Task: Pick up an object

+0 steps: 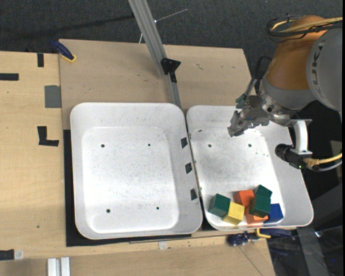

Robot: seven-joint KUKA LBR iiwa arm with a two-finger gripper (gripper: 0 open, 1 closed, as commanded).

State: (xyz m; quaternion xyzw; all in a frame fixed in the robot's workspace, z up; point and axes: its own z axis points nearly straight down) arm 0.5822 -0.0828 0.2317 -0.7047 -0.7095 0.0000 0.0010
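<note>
Grey gripper (239, 126), finger state impossible to tell, hovers at twelve o'clock of right bin (218, 119); blocks (245, 204) huddle at six o'clock, risking multi-block jam or slip.

fixed overhead camera, slanted down, both white bins (80, 154) in view

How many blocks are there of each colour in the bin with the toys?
Green blocks: 2
Orange blocks: 2
Yellow block: 1
Blue block: 1
Total: 6 that I can make out; they are piled close together, so one may be hidden.
</note>
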